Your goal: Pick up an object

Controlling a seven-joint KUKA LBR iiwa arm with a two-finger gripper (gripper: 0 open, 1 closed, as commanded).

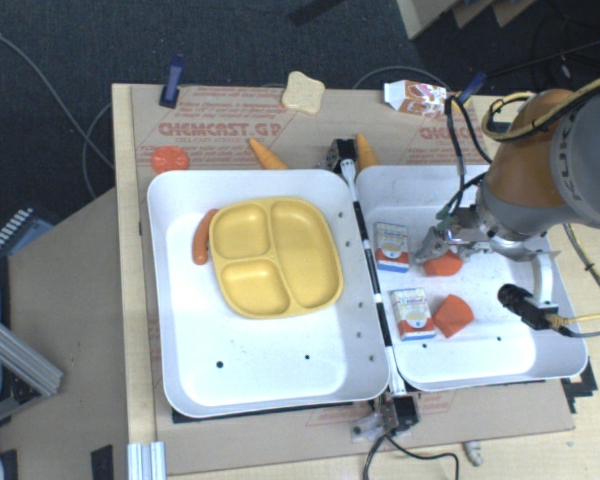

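A small orange-red piece (442, 264) lies in the right bin (480, 368), right under the end effector (446, 242), which seems to touch it, though I cannot tell how the end effector is set from here. The grey arm (550, 168) bends in from the right and tips down over that bin, with two small cartons (391, 246) (412, 313) and an orange block (453, 314) close by. In the left bin (270, 378) sit a yellow divided plate (276, 256) and a sausage (201, 238) beside it.
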